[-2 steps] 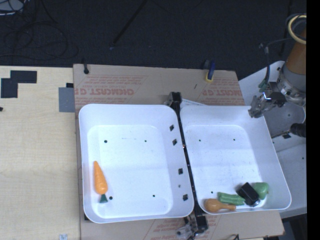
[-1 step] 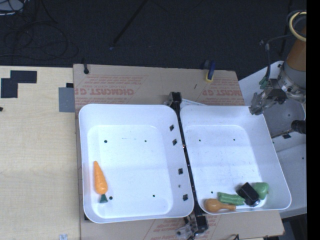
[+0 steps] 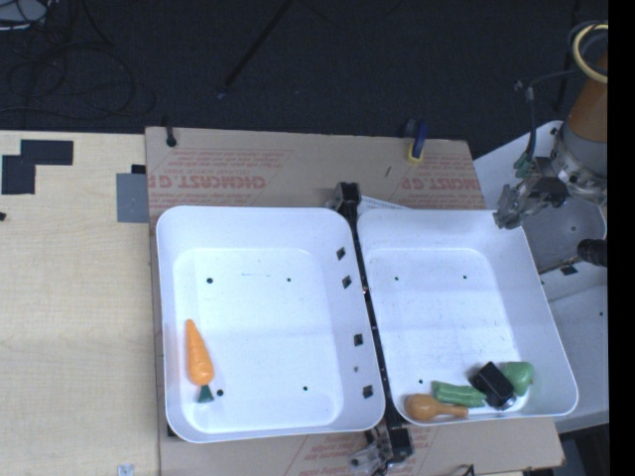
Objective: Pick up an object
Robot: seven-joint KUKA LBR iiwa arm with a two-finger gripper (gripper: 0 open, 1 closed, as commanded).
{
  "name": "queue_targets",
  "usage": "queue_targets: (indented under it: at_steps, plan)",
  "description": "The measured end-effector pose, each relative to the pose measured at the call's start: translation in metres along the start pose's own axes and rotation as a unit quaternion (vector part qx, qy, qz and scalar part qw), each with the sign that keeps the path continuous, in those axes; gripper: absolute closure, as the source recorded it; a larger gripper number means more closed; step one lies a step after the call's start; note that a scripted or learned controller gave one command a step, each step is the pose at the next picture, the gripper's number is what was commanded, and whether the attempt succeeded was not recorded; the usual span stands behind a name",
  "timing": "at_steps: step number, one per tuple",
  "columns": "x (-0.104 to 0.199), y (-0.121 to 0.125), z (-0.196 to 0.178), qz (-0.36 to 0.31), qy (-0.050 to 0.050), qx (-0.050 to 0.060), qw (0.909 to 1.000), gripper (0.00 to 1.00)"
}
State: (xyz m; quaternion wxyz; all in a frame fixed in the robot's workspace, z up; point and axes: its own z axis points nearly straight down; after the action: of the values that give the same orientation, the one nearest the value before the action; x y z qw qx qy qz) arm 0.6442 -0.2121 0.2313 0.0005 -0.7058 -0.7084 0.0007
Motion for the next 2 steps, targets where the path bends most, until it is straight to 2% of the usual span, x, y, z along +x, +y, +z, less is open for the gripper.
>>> queue_targets:
  at_steps: [2]
  plan:
    - [-0.0004,0.0001,-0.0087,0.0,0.0,-0.001,1.0,1.0]
